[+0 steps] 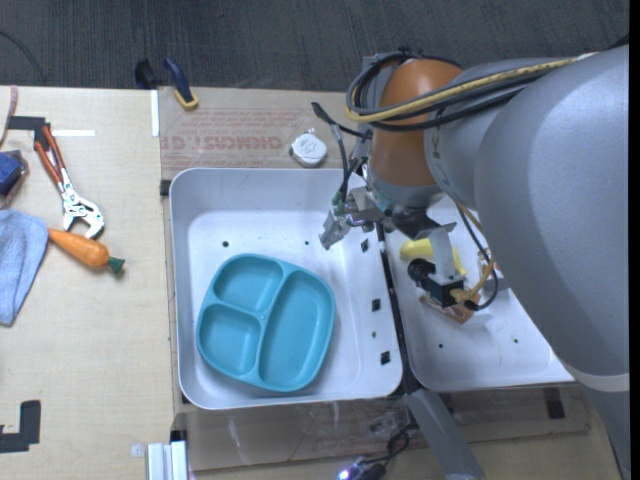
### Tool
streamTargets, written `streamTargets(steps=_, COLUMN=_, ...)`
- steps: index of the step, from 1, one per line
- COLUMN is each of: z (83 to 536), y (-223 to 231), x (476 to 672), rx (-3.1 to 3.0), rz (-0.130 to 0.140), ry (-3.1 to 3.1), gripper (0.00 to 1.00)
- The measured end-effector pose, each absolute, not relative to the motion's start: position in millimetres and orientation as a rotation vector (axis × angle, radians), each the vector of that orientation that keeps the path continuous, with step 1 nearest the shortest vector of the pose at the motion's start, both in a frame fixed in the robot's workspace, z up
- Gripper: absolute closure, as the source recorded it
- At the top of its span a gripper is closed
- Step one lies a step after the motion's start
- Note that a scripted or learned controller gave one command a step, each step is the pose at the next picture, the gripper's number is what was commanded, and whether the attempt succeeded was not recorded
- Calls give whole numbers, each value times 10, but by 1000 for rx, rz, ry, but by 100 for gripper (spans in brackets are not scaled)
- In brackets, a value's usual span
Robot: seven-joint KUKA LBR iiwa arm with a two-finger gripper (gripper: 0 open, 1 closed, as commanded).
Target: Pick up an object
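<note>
Hovering tool (pixel 338 226) above bin (pixel 250 213) holding blue plate (pixel 265 323) | tool's state: cannot tell

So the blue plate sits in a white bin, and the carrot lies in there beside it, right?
Not quite. The camera view shows the blue plate in a white bin, but the carrot lies outside it, on the bench.

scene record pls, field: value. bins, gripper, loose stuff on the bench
left bin: holds one blue plate with three compartments
right bin: largely hidden under the arm
gripper: over the left bin's far right corner, apart from the plate, no thing seen in it
bench left of the bins: carrot, pliers, blue cloth
</note>
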State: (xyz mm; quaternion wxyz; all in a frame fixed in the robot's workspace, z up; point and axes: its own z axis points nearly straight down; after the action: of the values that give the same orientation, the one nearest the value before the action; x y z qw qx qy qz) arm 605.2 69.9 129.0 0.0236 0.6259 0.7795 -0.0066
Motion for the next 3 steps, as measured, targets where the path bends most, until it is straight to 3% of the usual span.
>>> streamTargets(steps=3, z=1316, y=700, x=6049, rx=1894, rz=-26, ry=2451, gripper=0)
